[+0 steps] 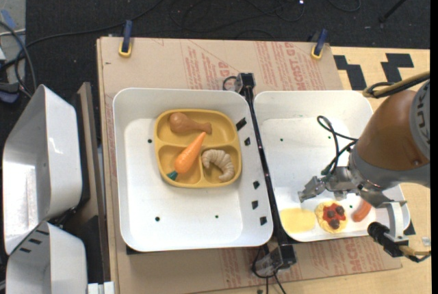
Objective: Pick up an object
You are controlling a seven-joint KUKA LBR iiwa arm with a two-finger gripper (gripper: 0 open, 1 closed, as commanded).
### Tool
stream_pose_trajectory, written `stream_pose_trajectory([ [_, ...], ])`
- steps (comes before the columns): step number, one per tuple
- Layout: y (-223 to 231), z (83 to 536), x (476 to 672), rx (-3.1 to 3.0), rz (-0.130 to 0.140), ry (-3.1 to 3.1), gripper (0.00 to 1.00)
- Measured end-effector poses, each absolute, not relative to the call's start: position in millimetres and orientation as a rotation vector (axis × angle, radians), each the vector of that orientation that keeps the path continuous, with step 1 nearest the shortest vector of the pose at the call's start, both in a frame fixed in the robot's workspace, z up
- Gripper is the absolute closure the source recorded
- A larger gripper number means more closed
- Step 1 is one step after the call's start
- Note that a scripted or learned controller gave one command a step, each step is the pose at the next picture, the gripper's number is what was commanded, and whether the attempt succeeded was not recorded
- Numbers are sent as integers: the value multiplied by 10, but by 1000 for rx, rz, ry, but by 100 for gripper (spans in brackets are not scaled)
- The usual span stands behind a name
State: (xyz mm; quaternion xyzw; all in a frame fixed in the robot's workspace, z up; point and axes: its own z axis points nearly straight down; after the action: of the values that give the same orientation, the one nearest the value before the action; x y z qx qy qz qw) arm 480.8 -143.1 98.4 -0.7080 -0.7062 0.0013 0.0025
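Camera view: the gripper (316, 187) hangs low in the right bin (301, 108), just left of three toy foods: a yellow slice (298, 220), a fruit tart (332, 215), a sausage (361, 210). Whether its jaws are spread cannot be told; nothing sits between them. Left of the right bin, one divided yellow plate (164, 164) sorts a drumstick (189, 124), a carrot (189, 154) and a shrimp (219, 162) by compartment.

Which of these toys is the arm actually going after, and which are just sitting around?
Likely in play, beside the end effector in the right bin:
yellow slice
fruit tart
orange sausage

Just lying about, on the yellow plate:
drumstick
carrot
shrimp
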Motion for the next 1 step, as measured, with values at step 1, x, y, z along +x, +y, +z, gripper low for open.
stream_pose_trajectory([
  [1,-1431,1113,4821,-2225,0,-2217,100],
])
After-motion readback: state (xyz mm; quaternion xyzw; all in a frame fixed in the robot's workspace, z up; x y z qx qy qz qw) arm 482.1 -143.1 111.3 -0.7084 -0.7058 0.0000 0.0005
